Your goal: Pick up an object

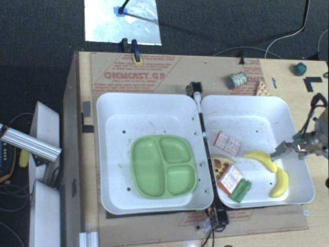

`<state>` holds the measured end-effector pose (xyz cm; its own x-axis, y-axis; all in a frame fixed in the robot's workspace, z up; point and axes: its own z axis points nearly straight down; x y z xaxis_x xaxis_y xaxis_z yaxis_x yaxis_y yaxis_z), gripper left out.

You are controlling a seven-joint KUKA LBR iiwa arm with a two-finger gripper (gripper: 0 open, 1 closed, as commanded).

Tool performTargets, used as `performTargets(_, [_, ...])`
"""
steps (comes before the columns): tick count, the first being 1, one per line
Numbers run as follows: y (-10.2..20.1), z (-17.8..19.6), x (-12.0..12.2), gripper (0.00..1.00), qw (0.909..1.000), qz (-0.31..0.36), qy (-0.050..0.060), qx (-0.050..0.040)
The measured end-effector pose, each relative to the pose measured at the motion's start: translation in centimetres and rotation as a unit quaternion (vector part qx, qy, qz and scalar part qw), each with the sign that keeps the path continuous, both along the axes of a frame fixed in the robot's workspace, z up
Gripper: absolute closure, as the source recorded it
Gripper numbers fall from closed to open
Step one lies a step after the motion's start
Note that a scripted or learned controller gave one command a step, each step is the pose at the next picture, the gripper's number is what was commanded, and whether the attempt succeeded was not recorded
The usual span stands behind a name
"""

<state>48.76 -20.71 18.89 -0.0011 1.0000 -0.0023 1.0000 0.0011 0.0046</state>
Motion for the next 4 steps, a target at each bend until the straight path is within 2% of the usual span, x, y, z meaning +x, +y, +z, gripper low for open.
performTargets(1, [0.0,-10.4,0.0,0.0,1.0,0.0,0.001,0.0005])
performTargets(2, [0.0,12.1,0.0,0.0,1.0,0.001,-0.001,-0.0006])
performTargets(3, [0.1,-0.6,-0.1,0.0,1.0,0.0,0.003,0.0014])
performTargets(4, [0.1,-8.0,7.1,0.0,1.0,0.001,0.003,0.0015])
